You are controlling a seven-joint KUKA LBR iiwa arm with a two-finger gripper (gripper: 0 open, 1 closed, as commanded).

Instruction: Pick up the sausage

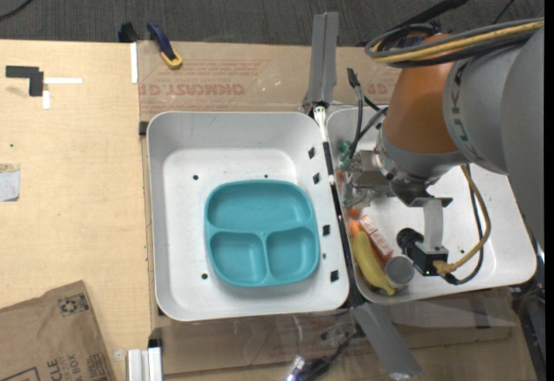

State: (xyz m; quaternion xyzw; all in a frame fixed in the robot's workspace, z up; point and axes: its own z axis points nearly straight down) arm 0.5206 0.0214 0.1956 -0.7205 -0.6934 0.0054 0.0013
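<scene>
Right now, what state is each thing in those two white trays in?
Teal plate: lying flat and upright in the left bin, nothing in its three sections.
Banana: lying along the left wall of the right bin.
Sausage: lying beside the banana, not lifted.
Arm: bent low over the right bin.
</scene>
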